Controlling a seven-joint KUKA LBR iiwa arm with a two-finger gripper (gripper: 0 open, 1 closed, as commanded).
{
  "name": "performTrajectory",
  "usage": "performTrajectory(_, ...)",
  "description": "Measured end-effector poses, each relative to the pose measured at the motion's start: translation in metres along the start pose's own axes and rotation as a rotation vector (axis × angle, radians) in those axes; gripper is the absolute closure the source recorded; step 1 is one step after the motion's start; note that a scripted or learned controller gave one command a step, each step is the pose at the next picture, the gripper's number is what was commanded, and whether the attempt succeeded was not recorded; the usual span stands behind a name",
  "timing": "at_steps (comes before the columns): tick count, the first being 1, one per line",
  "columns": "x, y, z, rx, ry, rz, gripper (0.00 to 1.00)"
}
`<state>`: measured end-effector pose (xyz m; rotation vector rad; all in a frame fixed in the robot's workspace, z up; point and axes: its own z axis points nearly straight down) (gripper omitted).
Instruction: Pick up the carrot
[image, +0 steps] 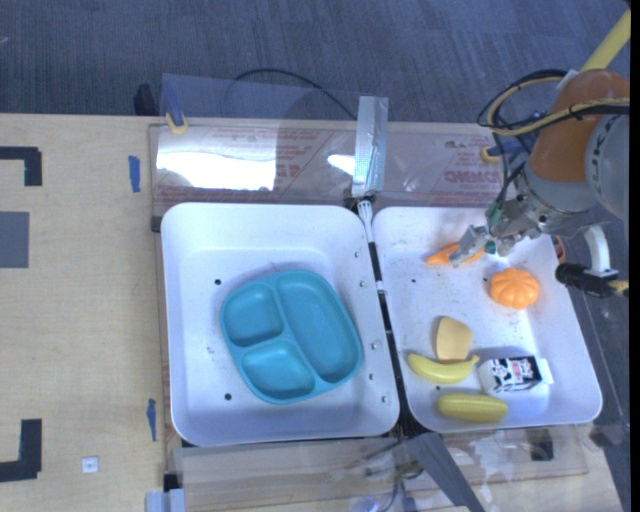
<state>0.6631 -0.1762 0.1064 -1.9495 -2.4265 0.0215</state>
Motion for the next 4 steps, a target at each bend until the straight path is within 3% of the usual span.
performTrajectory(1, 0.044, 0.014, -0.044, -0.030, -0.017, -0.207, 0.00)
performTrajectory(2, 0.054, 0.011, 0.022, -0.018, -0.016, -0.332, 0.00)
performTrajectory(3, 0.053, 0.014, 0.007, -0.034, -0.024, -0.333, 1.00)
performTrajectory(4, 0.146, 0.037, -0.084, -0.041, -0.022, -0.329, 1.00)
